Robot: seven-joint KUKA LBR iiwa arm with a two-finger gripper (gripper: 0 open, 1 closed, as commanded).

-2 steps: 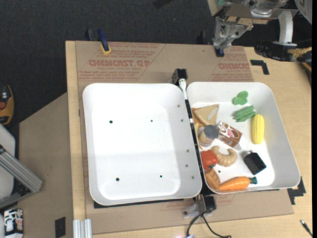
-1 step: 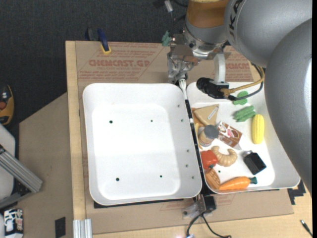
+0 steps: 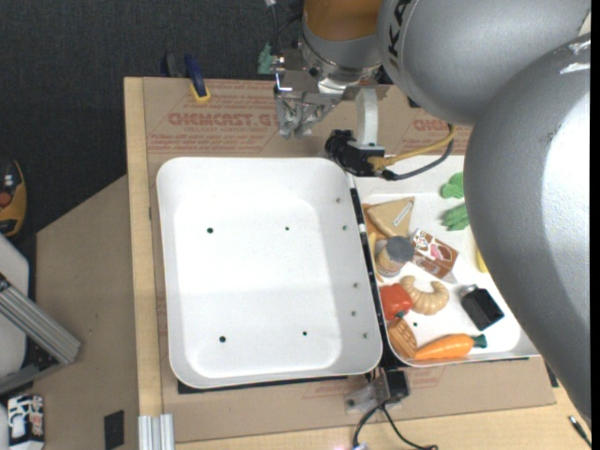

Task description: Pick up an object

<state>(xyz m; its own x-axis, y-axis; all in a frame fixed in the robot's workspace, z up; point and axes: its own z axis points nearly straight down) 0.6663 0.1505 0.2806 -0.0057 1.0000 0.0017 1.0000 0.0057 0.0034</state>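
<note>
1. A plastic orange carrot (image 3: 443, 347), a tan croissant (image 3: 428, 295) and a small brown carton (image 3: 435, 253) lie in the right shallow white bin (image 3: 511, 349).
2. The metal two-finger gripper (image 3: 298, 120) hangs above the brown board (image 3: 225, 115) beyond the left shallow white bin (image 3: 253, 265), clasping nothing; finger spacing unclear.

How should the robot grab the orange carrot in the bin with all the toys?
Probably grip the carrot across its thick middle, coming straight down from above. It lies flat and long along the near wall of the right bin, so the fingers should straddle its narrow width.

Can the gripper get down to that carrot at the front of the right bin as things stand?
Probably yes: the carrot lies uncovered, though a croissant crowds it and the gripper is beyond the bins.
</note>
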